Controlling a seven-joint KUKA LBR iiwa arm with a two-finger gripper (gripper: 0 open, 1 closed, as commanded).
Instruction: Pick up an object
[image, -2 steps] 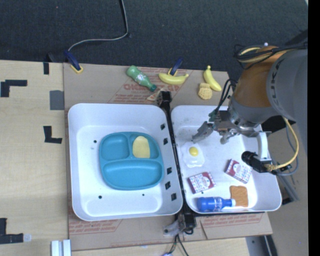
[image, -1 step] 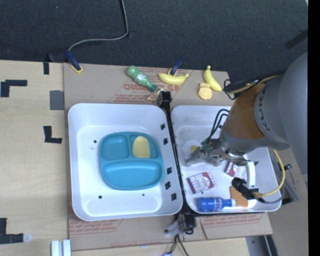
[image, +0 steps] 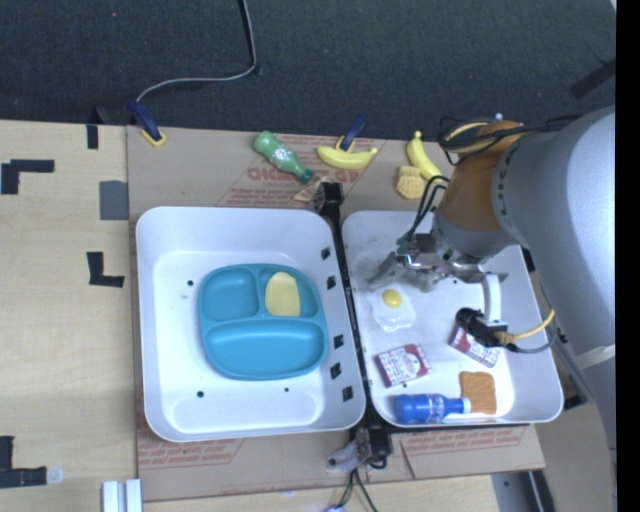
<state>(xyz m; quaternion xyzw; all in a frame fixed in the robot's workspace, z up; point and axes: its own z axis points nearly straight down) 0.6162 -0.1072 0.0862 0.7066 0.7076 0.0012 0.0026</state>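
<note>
**Gripper** (image: 402, 270): low over the right bin (image: 520, 380), toward the bin's 11 o'clock. Whether it is released or clenched cannot be told. Nothing is seen held in it.

**Fried egg** (image: 392, 305): likeliest target. It lies flat on the bin floor just at the gripper's 6 o'clock, apart from it.

**Red packet** (image: 402, 363): lies flat at the egg's 6 o'clock, near it.

**Blue bottle** (image: 428, 407): lies on its side along the bin's 6 o'clock wall. The orange cracker (image: 479, 392) is just beside it at its 3 o'clock.

**Second packet** (image: 468, 343): toward the bin's 3 o'clock, partly hidden.

**Left bin** (image: 170, 300): holds a blue plate (image: 262, 345) with a yellow piece (image: 283, 294) in its 1 o'clock compartment. It is well apart from the gripper.

**Hazards, as judged:**
- The egg is thin and lies flush on the floor. A closing gripper may skate over its top and come up bare.
- The gripper sits off the egg's centre, toward 12 o'clock. A straight descent would likely land on bare floor or clip the egg's edge and nudge it toward the red packet.
- The divider wall stands near, at the gripper's 9 o'clock. A widened or turned approach could strike it.
- The packets are equally flat and probably slippery, so a switch of target gains little.
- The bottle is round and could roll against the wall if pinched off-axis.
</note>
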